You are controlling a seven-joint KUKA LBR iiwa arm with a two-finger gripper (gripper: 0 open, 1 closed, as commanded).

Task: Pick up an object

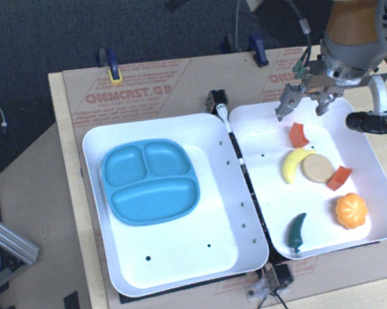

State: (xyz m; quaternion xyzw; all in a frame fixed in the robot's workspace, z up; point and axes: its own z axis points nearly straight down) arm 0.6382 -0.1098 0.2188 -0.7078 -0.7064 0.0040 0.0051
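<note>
My gripper (307, 101) hangs open above the far end of the right bin (263, 140), with nothing between its fingers. Just in front of it lies a small red piece (298, 134). Below that are a yellow banana (293, 162) and a tan round disc (317, 167), touching each other. Another red piece (339, 177) lies beside the disc. An orange fruit (350, 209) rests near the bin's right front, and a green pepper (296, 231) lies at the front edge.
The left bin (124, 267) holds a blue divided plate (151, 180). A black fitting (217, 100) sits at the far end of the seam between the bins. Blue clamps (112, 60) grip the cardboard base at the back.
</note>
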